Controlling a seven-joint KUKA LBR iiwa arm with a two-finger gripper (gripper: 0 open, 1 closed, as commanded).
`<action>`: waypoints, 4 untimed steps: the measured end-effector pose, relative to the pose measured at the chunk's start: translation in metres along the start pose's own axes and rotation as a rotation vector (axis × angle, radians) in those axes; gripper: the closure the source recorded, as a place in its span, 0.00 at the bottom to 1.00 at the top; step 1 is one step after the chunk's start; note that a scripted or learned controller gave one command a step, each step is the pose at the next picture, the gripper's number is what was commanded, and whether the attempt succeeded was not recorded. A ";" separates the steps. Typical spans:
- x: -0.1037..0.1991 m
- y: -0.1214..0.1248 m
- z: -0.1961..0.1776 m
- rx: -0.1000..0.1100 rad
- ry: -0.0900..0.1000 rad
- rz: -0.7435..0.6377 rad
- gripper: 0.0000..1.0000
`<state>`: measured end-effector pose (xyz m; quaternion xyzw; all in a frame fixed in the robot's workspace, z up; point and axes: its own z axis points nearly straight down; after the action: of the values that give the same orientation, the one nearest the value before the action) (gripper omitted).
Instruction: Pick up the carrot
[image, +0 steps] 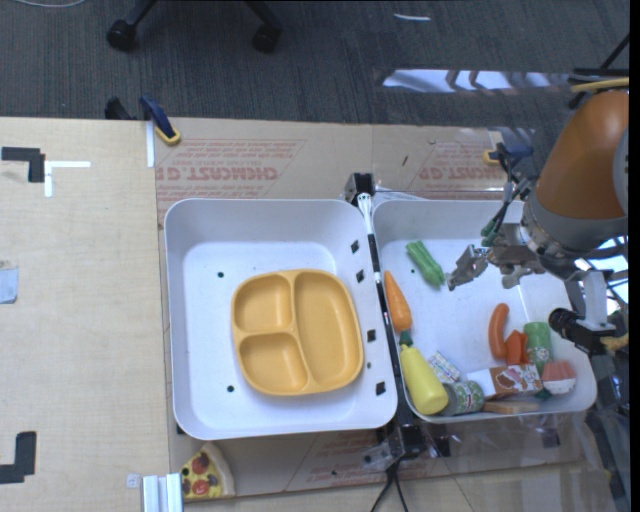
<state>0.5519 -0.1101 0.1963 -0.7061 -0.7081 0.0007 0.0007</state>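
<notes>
The carrot (397, 303) lies in the right bin (455, 232), hard against its left wall, its orange body running roughly top to bottom with a small green stub at the lower end. Just below it stands a yellow bottle (422, 384), nearly touching that green stub. The claw (484, 267) hangs over the middle of the same bin, well to the right of the carrot and apart from it; its two dark fingers (467, 268) look spread, with nothing between them. Between the claw and the carrot, nearer the bin's upper part, a green pepper (426, 262) lies at a slant. Along the right side of the bin sit an orange sausage-shaped piece (498, 329), a smaller orange-red piece (515, 347) beside it, and a green can (537, 339), with a red and white packet (518, 380) and a small wrapped packet (446, 366) lower down near the front wall. The grey arm with its orange band (594, 152) comes in from the right above the bin. The left bin (190, 300) holds a yellow divided plate (297, 330) with three sections, set near its middle. A toy pizza slice (203, 474) rests on the worktop (70, 330) in front of the left bin.
</notes>
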 end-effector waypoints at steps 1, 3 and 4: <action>0.071 -0.014 0.005 0.001 0.000 0.281 0.00; 0.043 0.023 -0.344 0.001 -0.003 0.442 0.00; 0.042 0.054 -0.343 0.001 -0.004 0.647 0.00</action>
<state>0.6064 -0.0677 0.5395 -0.8946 -0.4469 0.0025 -0.0005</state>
